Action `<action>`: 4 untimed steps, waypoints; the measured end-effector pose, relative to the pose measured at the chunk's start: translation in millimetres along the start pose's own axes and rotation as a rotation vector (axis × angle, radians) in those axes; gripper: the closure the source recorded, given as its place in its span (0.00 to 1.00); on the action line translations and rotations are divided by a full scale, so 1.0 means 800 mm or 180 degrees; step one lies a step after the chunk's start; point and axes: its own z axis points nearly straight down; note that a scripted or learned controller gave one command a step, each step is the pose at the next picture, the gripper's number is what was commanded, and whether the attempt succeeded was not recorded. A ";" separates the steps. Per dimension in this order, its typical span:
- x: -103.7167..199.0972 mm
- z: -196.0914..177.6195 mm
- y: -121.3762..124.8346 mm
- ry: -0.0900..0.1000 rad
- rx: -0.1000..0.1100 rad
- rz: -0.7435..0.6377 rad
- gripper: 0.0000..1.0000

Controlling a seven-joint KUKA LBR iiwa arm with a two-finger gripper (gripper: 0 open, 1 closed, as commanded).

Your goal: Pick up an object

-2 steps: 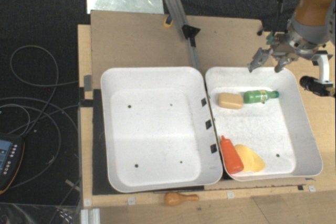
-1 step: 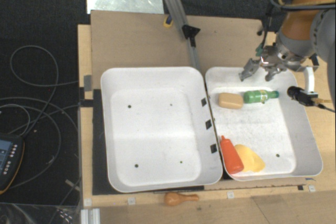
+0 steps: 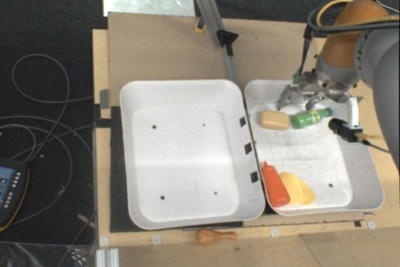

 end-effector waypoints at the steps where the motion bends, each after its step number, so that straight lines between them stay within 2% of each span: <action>1: -0.001 -0.019 0.003 -0.0006 -0.0028 -0.0008 1.00; 2: 0.002 -0.098 -0.002 -0.0008 -0.0040 -0.0001 1.00; 3: 0.002 -0.135 0.000 -0.0006 -0.0032 -0.0006 1.00; 4: 0.058 -0.144 -0.004 0.0002 -0.0024 -0.0017 1.00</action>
